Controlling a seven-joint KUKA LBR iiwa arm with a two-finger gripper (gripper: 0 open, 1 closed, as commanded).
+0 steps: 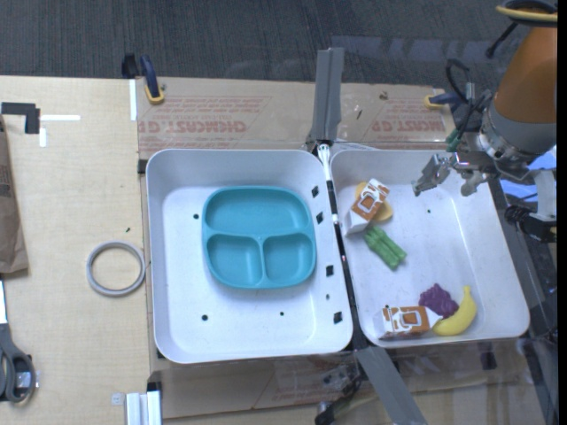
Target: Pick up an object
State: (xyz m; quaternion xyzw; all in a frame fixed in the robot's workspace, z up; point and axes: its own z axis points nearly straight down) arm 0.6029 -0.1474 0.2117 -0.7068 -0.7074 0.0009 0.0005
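Wooden bench (71, 175) carries two white bins; a teal divided plate (260, 235) fills the left one. At the right bin's (483, 264) centre lies a green pod (384, 245). At one o'clock, the gripper (450, 172) hovers open and empty; it should descend squarely, fingers straddling the pod's width.

Illumination is bright, even and diffuse from overhead. The two shallow white plastic bins (177, 264) read near-white with slight loss of surface detail on their floors. The turquoise three-compartment plastic plate (260, 236) shows soft gradients and no hard glare. Shadows are faint and short beside the items in the right bin. The dark grey carpeted floor (221, 16) along the top edge is dim. Focus is moderately soft overall, with mild compression noise.
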